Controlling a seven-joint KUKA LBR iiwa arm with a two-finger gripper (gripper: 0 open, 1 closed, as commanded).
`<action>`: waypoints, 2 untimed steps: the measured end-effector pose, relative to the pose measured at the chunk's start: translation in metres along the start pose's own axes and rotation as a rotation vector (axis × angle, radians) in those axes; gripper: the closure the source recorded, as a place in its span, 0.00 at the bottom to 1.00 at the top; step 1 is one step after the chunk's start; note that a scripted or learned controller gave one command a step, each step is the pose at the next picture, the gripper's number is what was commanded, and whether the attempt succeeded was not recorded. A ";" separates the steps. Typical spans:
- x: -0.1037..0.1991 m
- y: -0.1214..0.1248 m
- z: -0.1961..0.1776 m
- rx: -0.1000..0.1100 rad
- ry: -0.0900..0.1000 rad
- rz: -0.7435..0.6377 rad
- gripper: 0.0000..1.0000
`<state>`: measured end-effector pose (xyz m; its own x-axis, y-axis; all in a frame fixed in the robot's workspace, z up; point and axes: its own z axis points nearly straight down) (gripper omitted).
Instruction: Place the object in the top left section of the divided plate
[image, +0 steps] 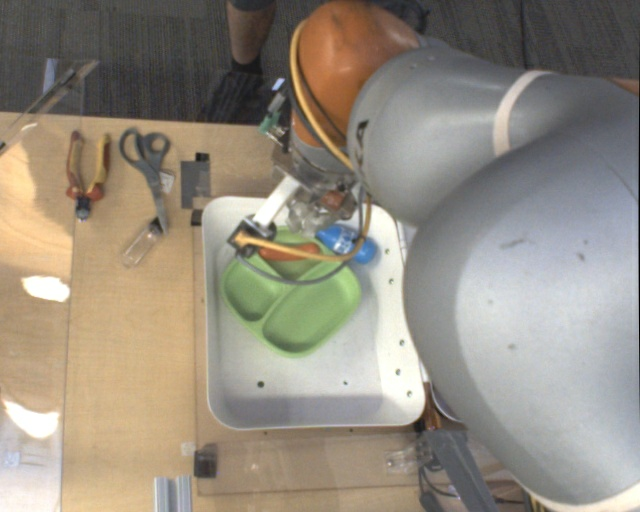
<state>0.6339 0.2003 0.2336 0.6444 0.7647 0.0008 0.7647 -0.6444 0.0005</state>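
Camera view first, as we read across the bench (100, 400) from its left edge: red-handled pliers (84, 175) lie near the far left corner, and just beside them grey scissors (150, 165) with the blades pointing toward the near edge. A small black block (195, 180) sits next, close to the far left corner of the white bin (300, 400). Inside the bin, toward its far edge, we see the green divided plate (295, 300), its compartments turned at a slant. A reddish-orange object (290, 255) lies at the plate's far rim; we cannot tell which section it occupies, since the arm's tooling covers that part. The gripper (320, 205) hangs over the bin's far edge, just above the plate, and we cannot tell its state. A blue object (345, 243) rests just beside the plate's far right rim, under the wrist. To the right, the grey arm (500, 250) with its orange band (340, 50) covers that side of the bin.
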 end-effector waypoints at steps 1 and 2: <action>0.046 0.000 -0.057 0.000 0.001 -0.448 1.00; 0.046 0.000 -0.057 -0.001 0.000 -0.448 0.00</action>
<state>0.6635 0.2358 0.2909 0.2491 0.9685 0.0005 0.9685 -0.2491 0.0014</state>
